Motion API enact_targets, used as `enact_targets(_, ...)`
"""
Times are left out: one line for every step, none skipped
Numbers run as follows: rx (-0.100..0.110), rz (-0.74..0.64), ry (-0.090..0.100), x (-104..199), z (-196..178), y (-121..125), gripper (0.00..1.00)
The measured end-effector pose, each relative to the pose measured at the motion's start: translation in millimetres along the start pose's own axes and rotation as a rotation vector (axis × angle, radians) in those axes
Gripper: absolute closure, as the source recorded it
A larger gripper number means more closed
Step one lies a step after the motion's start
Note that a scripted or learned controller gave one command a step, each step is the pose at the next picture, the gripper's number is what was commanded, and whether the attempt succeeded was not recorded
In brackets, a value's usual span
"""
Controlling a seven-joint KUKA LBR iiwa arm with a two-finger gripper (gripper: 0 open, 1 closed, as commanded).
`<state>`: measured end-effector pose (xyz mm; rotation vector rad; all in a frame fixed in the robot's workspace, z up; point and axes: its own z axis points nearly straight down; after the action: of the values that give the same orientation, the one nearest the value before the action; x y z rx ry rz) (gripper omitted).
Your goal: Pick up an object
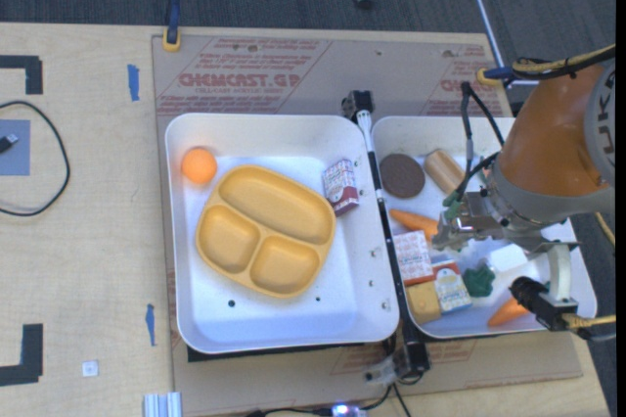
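Camera view: two white bins are seen side by side. In the left bin (196,307), a yellow divided tray (266,229) is lain, with an orange ball (199,166) at the far-left corner and a small red-and-white carton (340,185) beside the tray's far-right edge. In the right bin (577,293), a brown disc (401,175), a tan cylinder (444,170), a carrot (415,221), printed packets (412,257) and a green piece (478,282) are noted. The gripper (468,225) is positioned over the bin's middle, just right of the carrot; its grasp state cannot be told.
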<state>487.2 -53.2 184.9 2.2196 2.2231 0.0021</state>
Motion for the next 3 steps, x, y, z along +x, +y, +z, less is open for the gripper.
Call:
enact_targets(0.0, 0.001, 0.0, -0.5, 0.1, -0.1, 0.0)
enact_targets(-0.015, 0.004, -0.004, -37.5, 86.9, 34.2, 0.0)
enact_targets(-0.016, 0.003, -0.003, -36.4, 77.1, 34.7, 1.0)
